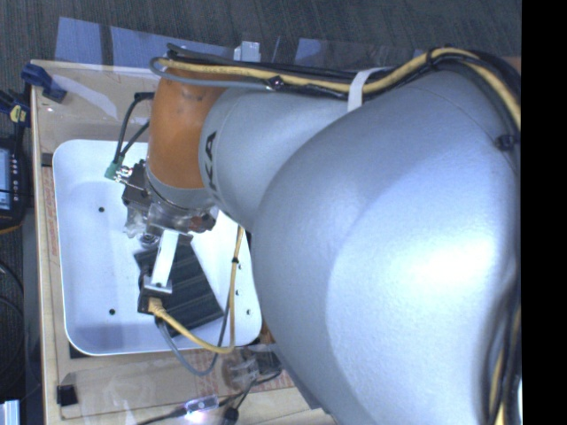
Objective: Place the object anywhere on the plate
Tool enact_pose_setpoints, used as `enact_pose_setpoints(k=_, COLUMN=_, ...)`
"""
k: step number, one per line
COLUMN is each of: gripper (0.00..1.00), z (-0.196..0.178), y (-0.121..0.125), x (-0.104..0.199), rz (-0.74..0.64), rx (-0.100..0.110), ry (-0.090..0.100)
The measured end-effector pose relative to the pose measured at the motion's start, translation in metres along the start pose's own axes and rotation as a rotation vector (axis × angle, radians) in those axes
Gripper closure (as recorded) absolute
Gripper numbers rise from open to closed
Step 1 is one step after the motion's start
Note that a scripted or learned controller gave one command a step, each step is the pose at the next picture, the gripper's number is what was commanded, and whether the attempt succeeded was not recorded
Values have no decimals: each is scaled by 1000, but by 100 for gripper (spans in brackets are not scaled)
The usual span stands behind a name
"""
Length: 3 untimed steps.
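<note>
well, the grey arm (381, 237) fills most of the camera view, reaching in from the right and bending down over the white bin (84, 246) on the view's left, with its orange band (177, 140) sitting just above the wrist. the gripper (142, 227) hangs low over the middle of that bin, close to the white floor, and its tip is tucked under the wrist housing, so whether it is spread or clamped on anything cannot be told from here. the bare floor beside the gripper shows small dark dots (102, 209), one near the gripper and one nearer the bin's front corner. the arm's bulk covers the bin's right side and all that lies beyond it, so where the object and the plate lie cannot be told either. the pale wooden bench (53, 113) frames the bin on its left and far sides, and a blue clip (40, 80) sits at the bench's far left corner
</note>
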<state>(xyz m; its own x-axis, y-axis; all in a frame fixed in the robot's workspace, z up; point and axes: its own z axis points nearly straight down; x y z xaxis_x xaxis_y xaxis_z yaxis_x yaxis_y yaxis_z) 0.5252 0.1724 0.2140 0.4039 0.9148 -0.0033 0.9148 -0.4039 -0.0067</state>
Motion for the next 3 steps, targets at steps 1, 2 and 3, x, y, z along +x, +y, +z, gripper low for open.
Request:
enact_pose_setpoints(k=1, gripper=100, z=-98, y=-63, x=19, rz=-295, rx=-6, ry=4)
enact_pose_setpoints(k=2, gripper=100, z=-157, y=-50, x=-11, rz=-23, rx=-7, ry=6)
enact_pose_setpoints(k=3, gripper=100, z=-228, y=-64, x=18, rz=-621, rx=-7, ry=2)
